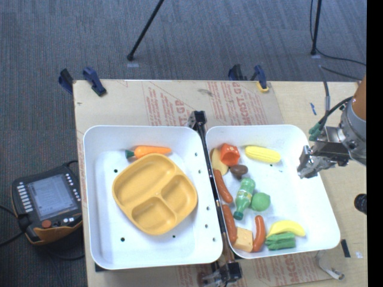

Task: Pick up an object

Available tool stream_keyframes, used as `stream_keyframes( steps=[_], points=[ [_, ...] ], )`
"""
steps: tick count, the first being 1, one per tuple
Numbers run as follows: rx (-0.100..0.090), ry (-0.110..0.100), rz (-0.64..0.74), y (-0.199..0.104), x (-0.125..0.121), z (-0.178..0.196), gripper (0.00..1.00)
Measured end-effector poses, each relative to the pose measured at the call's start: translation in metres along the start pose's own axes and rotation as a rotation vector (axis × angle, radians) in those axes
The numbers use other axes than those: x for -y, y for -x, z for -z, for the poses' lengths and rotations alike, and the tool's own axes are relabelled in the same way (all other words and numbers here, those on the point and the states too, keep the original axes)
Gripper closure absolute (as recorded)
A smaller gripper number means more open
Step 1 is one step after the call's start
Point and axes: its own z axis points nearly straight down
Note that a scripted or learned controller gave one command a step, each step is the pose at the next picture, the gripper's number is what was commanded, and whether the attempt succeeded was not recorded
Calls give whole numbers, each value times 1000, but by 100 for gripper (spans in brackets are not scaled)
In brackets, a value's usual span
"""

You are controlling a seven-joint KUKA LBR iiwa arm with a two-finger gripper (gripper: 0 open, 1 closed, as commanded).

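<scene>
End effector [309, 167], finger state unclear, hovers beside ridged yellow corn [262, 154].

Arm [359, 115] cut off by right picture edge; orange band barely showing. Gripper [309, 167] at right bin's [323, 190] right rim: fingers too small and dark to read. Sausage [230, 223] along that bin's left wall partly hidden under green bottle [242, 199]. Clamp [221, 275] at bench's near edge cropped by bottom edge.

A grey arm [357, 124] with an orange band, dark cables, and a grey metal hand [309, 166].
</scene>
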Motion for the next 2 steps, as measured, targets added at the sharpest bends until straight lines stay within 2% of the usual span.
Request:
stream_keyframes(
  steps=[2],
  points=[
    [1,-5,12,-1,-1,18,100]
  ],
)
